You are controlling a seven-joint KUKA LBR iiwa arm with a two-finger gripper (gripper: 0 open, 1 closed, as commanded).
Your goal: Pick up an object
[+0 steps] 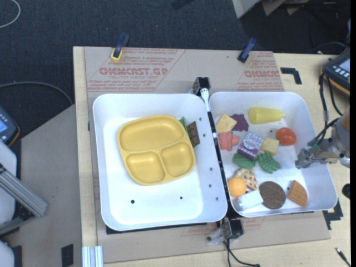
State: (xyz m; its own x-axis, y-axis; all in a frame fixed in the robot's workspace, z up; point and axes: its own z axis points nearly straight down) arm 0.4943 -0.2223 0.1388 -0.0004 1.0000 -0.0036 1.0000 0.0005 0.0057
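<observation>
My fingers (305, 159) hang at the right edge of the right bin (318, 128); I cannot tell if they are apart. The toys (258, 149) lie inside, none picked yet

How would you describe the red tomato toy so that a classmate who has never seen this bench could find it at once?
Start at the right white bin, the one crowded with toy food. Look along its far side, just nearer than the long yellow toy. The tomato is the round, glossy red piece beside a pale yellow block; nothing else there is both round and red.
</observation>
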